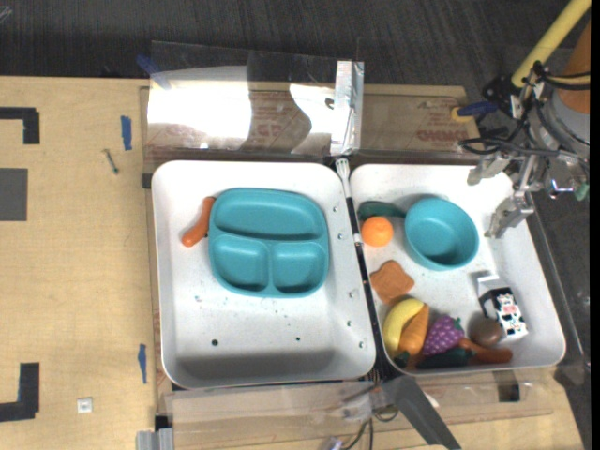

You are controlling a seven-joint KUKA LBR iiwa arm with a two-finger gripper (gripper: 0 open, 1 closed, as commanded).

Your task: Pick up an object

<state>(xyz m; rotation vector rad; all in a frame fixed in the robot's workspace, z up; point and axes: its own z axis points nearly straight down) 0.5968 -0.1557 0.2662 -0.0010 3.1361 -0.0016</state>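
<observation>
your pincer (511, 216) hangs at the right bin's (547, 284) far right rim, beside the bowl (441, 232); it grips nothing, and you can't tell how wide it stands. you're at the approach. the food sits near the front: banana (401, 321), grapes (443, 334), orange (377, 232). next, move over one and descend.

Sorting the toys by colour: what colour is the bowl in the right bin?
The bowl is teal, seen clearly in the camera view.

One fixed camera looks down at a slant on both white bins (178, 251).
</observation>
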